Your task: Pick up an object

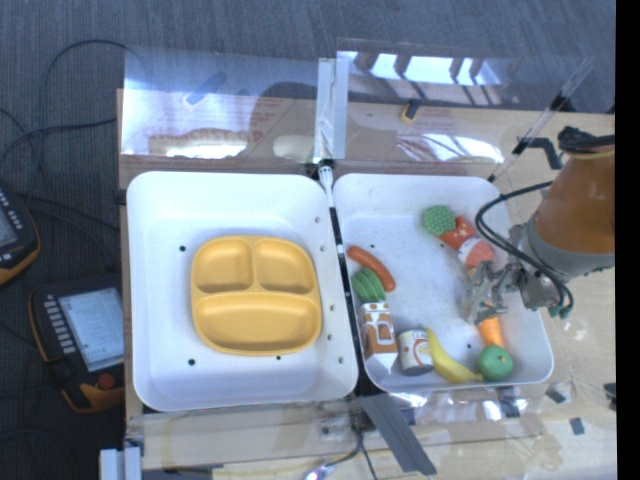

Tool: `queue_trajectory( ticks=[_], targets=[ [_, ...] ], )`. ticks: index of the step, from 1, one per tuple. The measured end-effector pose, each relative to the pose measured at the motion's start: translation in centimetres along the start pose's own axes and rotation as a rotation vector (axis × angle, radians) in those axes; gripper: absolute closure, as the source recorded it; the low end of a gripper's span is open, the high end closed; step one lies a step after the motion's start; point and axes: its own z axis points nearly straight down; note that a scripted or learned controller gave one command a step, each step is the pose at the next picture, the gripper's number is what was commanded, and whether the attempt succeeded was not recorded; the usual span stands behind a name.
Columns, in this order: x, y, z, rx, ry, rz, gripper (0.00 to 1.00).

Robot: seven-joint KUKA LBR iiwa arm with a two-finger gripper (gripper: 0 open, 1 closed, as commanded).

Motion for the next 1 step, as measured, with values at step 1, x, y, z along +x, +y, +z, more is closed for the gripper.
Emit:
queue_trajectory(
  ticks=[1],
  targets=[
    [0.01, 0.03, 0.02, 0.0, 0.001, 0.0, 0.0]
  ],
)
